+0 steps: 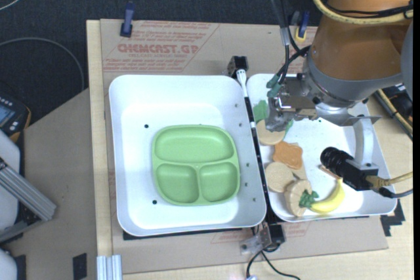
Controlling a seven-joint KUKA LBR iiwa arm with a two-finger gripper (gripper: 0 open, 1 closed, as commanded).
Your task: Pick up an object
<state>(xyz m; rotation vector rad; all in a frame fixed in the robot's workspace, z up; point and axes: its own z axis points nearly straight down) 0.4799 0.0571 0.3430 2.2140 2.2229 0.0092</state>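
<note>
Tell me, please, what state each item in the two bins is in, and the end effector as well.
green divided plate: lying flat, right side up, in the left bin.
tan discs: lying loose along the left side of the right bin.
orange piece: lying flat between the discs.
banana: lying on its side by the near rim.
end effector: low over the right bin's far left corner.

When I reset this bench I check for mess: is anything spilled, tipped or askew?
Nothing stands out. The green plate lies flat in the left bin, and the banana and the other food pieces all lie inside the right bin, none over a rim.
</note>
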